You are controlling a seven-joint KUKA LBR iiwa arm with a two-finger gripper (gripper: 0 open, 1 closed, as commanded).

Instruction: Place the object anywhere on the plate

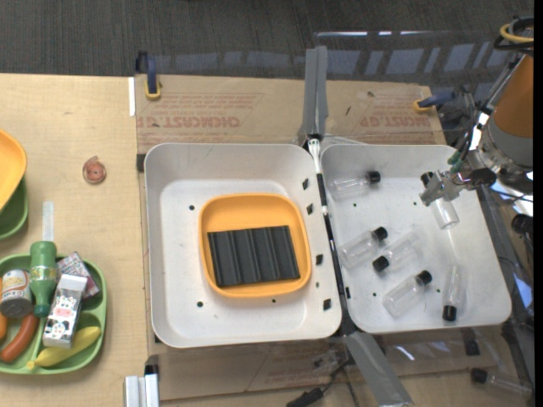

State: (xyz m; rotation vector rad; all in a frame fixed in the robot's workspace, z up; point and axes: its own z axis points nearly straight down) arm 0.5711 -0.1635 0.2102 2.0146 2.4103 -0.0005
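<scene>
An orange plate lies in the left bin, and a black ridged slab rests on it. Several clear bottles with black caps lie loose in the right bin, among them one at the back and one at the front. My gripper hangs over the right bin's back right part. One clear bottle sits just below its tip; whether it is between the fingers I cannot make out.
The grey arm with its orange band enters from the right over the right bin's rim. On the wooden bench at the left are a green tray of toy food, an orange bowl and a small pink disc.
</scene>
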